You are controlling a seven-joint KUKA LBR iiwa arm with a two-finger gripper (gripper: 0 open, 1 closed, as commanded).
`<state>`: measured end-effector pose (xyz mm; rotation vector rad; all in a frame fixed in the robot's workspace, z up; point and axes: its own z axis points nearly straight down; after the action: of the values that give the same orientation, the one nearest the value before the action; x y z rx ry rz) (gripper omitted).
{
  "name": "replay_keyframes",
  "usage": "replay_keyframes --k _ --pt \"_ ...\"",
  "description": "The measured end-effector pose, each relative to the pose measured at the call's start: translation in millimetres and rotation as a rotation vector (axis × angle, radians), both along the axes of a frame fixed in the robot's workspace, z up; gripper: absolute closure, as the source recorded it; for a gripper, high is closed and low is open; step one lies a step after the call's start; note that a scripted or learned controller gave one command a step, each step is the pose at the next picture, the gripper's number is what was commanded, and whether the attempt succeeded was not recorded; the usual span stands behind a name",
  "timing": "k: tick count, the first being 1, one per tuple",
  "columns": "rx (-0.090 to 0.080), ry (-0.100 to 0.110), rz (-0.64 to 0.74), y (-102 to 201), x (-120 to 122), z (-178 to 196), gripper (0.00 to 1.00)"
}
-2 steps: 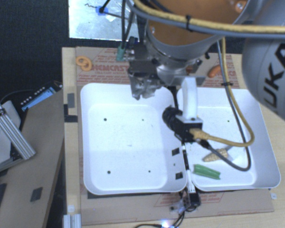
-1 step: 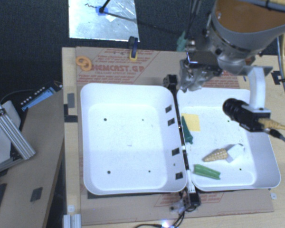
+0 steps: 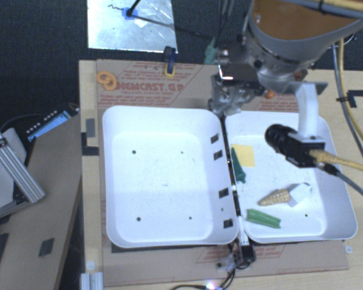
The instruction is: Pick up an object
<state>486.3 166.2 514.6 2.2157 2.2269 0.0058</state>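
Note:
The right bin (image 3: 345,217) holds a flat yellow square (image 3: 245,155), a dark green strip (image 3: 237,168) along the divider, a tan ridged cone (image 3: 276,197), a small white piece (image 3: 300,193) beside the cone, and a green pod (image 3: 264,218) near the front. My gripper (image 3: 228,104) hangs over the far end of the divider between the two bins, above and behind the yellow square. It is apart from every object. The wrist body above hides its upper part.
The left bin (image 3: 116,162) lies beside the right one. A black cylinder (image 3: 288,142) with a tan cable juts from the arm over the right bin. Behind the bins are a yellow clamp (image 3: 169,69), orange rings (image 3: 106,80) and a silver sheet (image 3: 130,17).

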Motion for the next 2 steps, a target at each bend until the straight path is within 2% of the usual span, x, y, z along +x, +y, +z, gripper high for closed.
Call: replay_keyframes --k 2 --pt "0.0 0.0 0.0 50.5 0.0 21.0 1.0"
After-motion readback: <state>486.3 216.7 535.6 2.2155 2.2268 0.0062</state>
